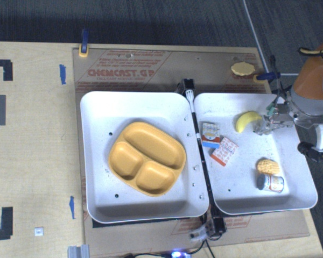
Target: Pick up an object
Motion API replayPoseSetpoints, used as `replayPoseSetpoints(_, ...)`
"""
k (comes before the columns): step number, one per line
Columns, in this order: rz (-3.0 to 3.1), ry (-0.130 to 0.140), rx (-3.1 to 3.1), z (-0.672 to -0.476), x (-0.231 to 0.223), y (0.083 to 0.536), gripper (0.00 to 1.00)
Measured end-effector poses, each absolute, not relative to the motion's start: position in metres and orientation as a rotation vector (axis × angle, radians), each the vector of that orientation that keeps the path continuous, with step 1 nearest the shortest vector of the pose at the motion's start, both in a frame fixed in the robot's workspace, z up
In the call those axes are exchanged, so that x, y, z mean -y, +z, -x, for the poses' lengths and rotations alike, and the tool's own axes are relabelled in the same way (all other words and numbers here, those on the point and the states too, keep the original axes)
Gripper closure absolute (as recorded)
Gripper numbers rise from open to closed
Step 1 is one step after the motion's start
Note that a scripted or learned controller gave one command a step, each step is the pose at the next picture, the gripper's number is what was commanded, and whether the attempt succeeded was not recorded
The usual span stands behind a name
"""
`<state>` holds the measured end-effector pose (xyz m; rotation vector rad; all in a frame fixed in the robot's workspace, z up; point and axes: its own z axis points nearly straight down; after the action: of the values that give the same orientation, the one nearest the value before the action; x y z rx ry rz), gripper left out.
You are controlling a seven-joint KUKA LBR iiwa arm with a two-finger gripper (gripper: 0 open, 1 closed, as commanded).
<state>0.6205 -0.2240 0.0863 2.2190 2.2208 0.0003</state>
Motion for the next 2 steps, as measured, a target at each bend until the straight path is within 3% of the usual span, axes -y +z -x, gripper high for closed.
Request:
replayPoseSetpoints(1,-2.234,-0.022,-2.231,-0.663,0.129,0.085,1.0)
replayPoseSetpoints(2,-2.221,-0.002,-2.22,-0.651,0.198,0.086,1.0)
